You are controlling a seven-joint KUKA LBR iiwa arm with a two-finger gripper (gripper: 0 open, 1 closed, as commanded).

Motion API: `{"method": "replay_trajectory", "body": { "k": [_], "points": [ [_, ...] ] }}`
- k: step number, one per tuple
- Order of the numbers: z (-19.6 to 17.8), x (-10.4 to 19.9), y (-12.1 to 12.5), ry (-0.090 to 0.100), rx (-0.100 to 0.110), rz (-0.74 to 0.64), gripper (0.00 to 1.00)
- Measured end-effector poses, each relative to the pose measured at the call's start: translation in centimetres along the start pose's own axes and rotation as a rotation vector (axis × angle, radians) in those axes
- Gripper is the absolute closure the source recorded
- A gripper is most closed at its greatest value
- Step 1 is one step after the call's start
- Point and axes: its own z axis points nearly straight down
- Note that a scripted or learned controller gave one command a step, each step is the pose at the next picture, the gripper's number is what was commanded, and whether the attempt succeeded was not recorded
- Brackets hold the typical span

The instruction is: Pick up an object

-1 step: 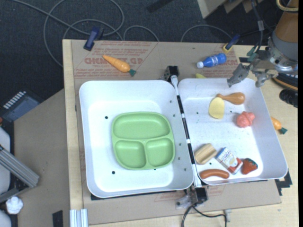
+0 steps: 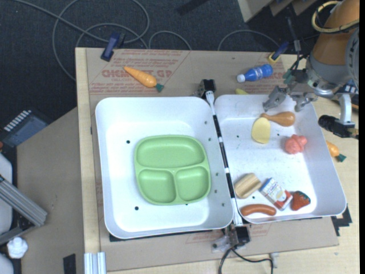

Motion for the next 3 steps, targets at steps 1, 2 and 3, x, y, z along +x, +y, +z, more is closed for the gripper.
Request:
{"method": "replay_trajectory", "body": {
  "k": [1, 2, 3],
  "points": [
    [4.4, -3.5, -3.7, -0.001, -0.002, 0.001, 0.0],
    [7.5, -3.9, -5.3, 0.006, -0.003, -0.003, 0.0],
    [7.5, -1.8, -9.5, 0.0, -0.002, 0.0, 0.0]
  ]
}}
